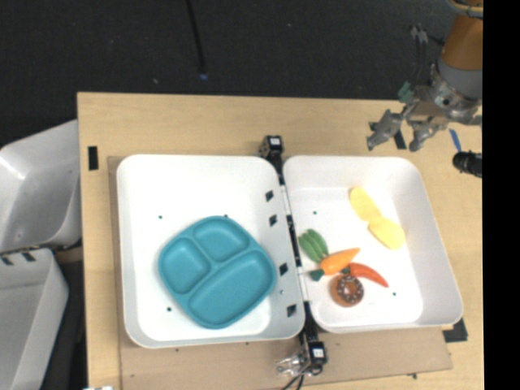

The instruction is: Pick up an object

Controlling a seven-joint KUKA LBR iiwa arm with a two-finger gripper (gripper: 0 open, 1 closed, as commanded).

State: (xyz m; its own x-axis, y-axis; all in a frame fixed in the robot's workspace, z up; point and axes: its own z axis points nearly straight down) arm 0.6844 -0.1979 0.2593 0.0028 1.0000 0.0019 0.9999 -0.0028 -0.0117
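Observation:
My gripper (398, 136) hangs above the bench just beyond the far edge of the right bin (431, 242), its fingers spread open with nothing between them. In that bin lie two yellow pieces (375, 218), a green leafy piece (313, 243), an orange carrot (340, 259), a red-orange pepper (370, 275) and a round brown chocolate doughnut (348, 291). All of them sit well in front of and below the gripper.
The left bin (138, 218) holds a blue divided plate (215, 270). A black clip (272, 146) sits at the far end of the seam between the bins. A white machine part (32, 201) stands off the bench's left edge.

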